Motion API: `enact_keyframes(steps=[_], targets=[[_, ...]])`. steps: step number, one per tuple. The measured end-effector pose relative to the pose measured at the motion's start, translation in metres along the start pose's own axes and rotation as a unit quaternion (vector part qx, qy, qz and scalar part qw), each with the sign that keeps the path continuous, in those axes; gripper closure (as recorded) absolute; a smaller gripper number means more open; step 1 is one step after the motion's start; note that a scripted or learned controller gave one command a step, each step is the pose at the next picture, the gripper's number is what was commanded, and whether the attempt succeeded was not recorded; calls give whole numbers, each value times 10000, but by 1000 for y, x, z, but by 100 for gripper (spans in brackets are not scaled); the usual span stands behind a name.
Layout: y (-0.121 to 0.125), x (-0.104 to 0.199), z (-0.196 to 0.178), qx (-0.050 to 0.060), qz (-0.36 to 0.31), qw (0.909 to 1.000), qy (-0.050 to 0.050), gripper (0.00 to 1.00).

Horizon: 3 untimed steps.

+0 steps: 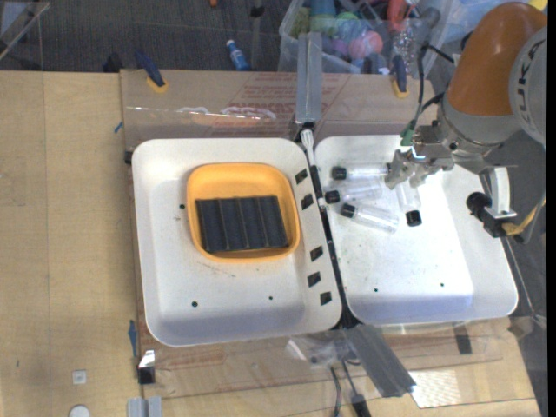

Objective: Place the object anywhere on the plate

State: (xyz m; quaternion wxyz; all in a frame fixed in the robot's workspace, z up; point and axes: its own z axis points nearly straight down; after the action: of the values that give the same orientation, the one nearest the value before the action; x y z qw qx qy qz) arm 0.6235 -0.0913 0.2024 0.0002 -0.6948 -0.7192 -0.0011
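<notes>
Nearest the camera, at the bench's front edge, a grey metal bracket (382, 367) juts out below the seam between the two bins, with black cables (340, 389) trailing beside it; above it on the left lies the left shallow white bin (165, 294), and in its middle sits the square orange plate (243, 208) with rounded corners; a dark ribbed rectangular block (241, 224) lies flat on the plate, covering most of its floor; a row of small black tabs (314, 233) runs along the seam where this bin meets the right shallow white bin (426, 276).

The near half of the right bin bears only a few dark specks; farther back, in its upper left part, lie several clear plastic tubes with black caps (363, 205), loosely scattered and close together, some touching, well apart from the plate and across the seam from it; a small black cap (413, 218) lies just to their right.

Just beyond the tubes hangs the metal two-finger gripper (408, 174), low over the back of the right bin, near the tubes; whether it touches one cannot be told, nor how its jaws stand; above it rises the grey arm with the orange band (491, 59).

Farthest back, a sheet of brown cardboard (217, 102) runs behind both bins, and a clear tub of coloured toys (373, 16) stands beyond it.
</notes>
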Motion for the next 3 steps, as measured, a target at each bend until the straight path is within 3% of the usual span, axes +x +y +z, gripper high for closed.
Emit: enact_keyframes(steps=[1,2,3], targets=[[44,19,9,-5,-612,9981,-12,100],[45,42,17,12,-1446,9895,-3,100],[45,42,17,9,-1446,9895,-3,0]])
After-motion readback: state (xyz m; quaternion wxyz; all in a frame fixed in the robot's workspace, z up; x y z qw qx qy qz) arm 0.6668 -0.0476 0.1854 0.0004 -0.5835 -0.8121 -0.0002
